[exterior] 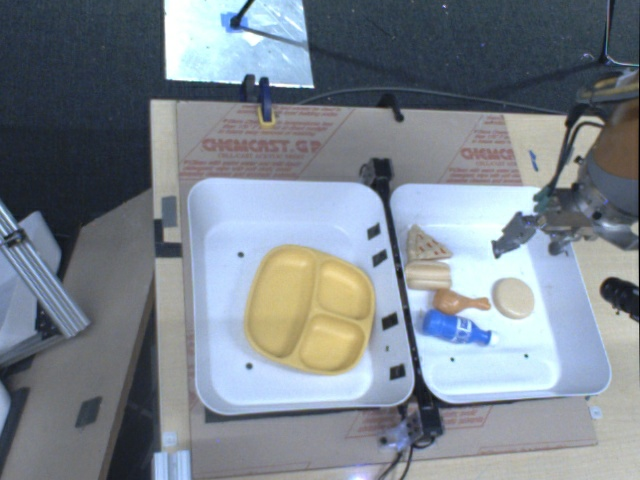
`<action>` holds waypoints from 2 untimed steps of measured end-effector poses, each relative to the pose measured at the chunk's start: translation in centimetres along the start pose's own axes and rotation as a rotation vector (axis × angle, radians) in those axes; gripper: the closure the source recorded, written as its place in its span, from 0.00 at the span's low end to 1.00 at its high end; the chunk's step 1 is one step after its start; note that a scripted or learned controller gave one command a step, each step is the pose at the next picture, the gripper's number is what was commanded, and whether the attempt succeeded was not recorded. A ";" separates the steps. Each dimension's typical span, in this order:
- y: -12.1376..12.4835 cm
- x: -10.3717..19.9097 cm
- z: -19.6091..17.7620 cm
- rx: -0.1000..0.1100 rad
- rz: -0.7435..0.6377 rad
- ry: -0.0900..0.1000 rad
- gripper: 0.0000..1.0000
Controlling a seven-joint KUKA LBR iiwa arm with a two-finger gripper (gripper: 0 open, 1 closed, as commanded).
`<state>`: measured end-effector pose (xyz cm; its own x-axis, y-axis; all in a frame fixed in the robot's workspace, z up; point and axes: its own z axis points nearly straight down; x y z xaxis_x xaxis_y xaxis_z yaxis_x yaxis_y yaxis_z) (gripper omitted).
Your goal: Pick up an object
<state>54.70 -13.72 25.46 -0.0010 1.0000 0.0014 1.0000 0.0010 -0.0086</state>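
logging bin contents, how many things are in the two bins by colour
Yellow: 1, the divided tray in the left bin
Tan or beige: 3, the wedge, the block and the round piece
Orange-brown: 1, the drumstick-shaped toy
Blue: 1, the bottle
Total: 6

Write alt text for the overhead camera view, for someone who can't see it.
A grey robot arm's hand hovers above the right white bin, which holds a blue bottle, a round beige disc and other toy foods. The left bin holds a yellow divided tray.
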 end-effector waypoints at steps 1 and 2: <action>0.2 0.0 -0.5 -0.010 -0.002 -0.002 0.00; 0.2 -0.7 5.4 -0.006 0.000 -0.001 0.00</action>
<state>54.85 -14.41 20.01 -0.0011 1.0000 0.0005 1.0000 0.0011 -0.0028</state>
